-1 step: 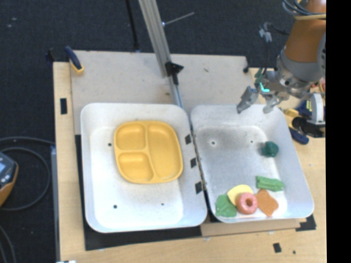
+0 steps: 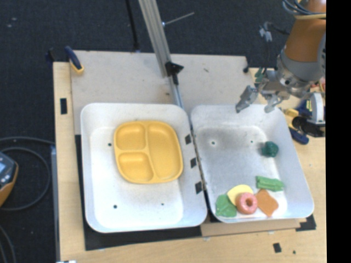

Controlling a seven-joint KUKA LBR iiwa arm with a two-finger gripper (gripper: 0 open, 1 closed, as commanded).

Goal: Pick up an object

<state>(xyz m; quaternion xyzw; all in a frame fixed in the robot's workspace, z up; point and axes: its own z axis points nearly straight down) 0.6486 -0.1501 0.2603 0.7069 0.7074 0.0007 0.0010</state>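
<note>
The right bin (image 2: 230, 141) holds a small dark teal ball-like object (image 2: 269, 149) at its right side. Near the front edge lie a green flat piece (image 2: 270, 183), a yellow disc (image 2: 239, 193), a pink ring donut (image 2: 247, 203), an orange piece (image 2: 267, 203) and a green leaf-like piece (image 2: 224, 206), clustered together. My gripper (image 2: 256, 103) hangs above the bin's far right edge, open, with nothing between its fingers. It stands well behind the teal object.
The left bin (image 2: 98, 201) bears a yellow divided plate (image 2: 148, 151). A slanted metal pole (image 2: 156, 34) rises behind the bins. Blue and yellow tools (image 2: 304, 122) lie at the bench's right edge, and a blue-yellow clamp (image 2: 74, 59) at the far left corner.
</note>
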